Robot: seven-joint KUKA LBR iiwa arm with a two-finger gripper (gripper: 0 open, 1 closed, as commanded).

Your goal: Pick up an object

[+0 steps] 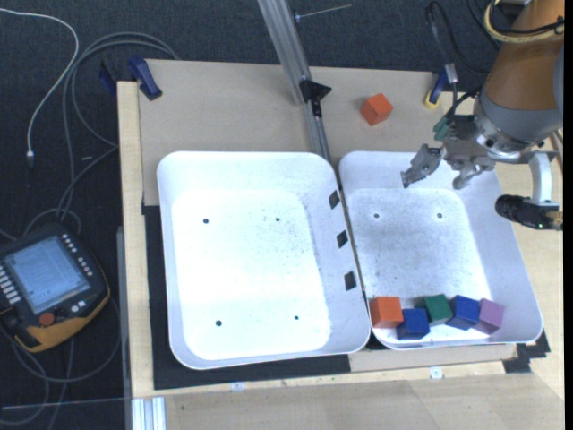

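Claw (440, 173) hangs over the far edge of the right bin (515, 271), fingers spread wide, nothing between them. I see five blocks along that bin's near wall: orange (386, 310), blue (414, 322), green (438, 307), blue (466, 310), purple (491, 313). Another orange block (377, 108) sits on the desk (233, 106) beyond the bins.

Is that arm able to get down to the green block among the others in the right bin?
Probably yes. The gripper hangs open over the far end of the right bin, with bare floor between. But the green block sits tight among its neighbours, leaving the fingers little room.
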